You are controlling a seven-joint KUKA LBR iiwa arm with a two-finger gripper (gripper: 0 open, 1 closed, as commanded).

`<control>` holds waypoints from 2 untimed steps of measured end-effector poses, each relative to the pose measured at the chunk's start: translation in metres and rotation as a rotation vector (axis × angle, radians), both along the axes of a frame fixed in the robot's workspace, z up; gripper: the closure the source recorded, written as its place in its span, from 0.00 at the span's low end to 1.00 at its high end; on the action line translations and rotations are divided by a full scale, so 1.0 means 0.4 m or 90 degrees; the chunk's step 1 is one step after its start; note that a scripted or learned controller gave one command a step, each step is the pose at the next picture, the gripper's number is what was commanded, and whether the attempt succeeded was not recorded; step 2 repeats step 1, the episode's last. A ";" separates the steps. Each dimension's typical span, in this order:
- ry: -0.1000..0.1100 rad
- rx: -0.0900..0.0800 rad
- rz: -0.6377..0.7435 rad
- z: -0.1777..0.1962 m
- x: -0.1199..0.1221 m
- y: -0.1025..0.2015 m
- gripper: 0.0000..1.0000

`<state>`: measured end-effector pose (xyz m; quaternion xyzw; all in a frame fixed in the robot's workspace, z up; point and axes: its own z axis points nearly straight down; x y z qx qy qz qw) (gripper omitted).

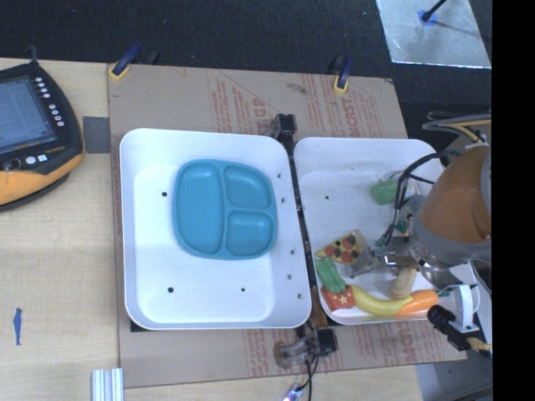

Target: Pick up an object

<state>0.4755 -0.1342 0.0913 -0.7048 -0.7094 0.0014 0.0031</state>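
A cardboard sheet (251,98) is laid over the wooden bench (50,257) and clipped at its far edge. Two shallow white bins are set on it side by side, touching along a central joint. The left bin (146,224) is occupied by a blue divided plate (224,209), lying flat, slightly far of the bin's centre. The right bin (334,161) is entered from the right by the grey arm with its orange band (456,203), under which much of the bin's right part is hidden. The gripper (386,256) is seen low over the near right part of this bin, just right of a toy pizza slice (345,247); whether its pincer is apart or together cannot be told from this view, and nothing is seen between it. Along the near edge of the right bin a yellow banana (376,302) is lying, with an orange carrot (420,302) touching its right end and a red piece topped with green (333,288) at its left end. A small green object (384,192) is lying further back, near the arm. A handheld control pendant (33,136) is resting on the bench at far left, well apart from the bins.
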 end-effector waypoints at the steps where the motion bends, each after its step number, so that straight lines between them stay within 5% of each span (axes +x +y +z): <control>1: -0.003 -0.001 -0.003 0.001 0.001 -0.067 0.00; 2: -0.003 -0.001 -0.003 0.001 0.001 -0.067 0.00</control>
